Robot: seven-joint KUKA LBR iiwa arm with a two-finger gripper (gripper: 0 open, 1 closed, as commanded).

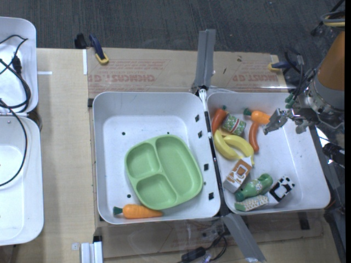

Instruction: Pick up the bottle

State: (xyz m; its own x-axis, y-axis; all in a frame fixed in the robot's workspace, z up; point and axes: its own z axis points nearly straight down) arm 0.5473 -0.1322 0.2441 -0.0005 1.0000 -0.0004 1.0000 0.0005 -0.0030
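Divided plate (163,171) — pale green; both bins (107,147) white. Bottle (254,186) green. Carrot (137,211) orange, banana (232,145) yellow.

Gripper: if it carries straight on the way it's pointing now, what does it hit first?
The gripper points toward the view's left, low over the right bin. Straight on, it would likely meet the orange carrot first, not the green bottle, which lies nearer the bin's front. Depth is unclear, so it might pass above.

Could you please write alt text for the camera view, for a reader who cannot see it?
The arm's pincer hovers over the right bin, which holds a green bottle, a banana, carrots, a small carton and a black-and-white toy. The left bin holds a green divided plate and a carrot.
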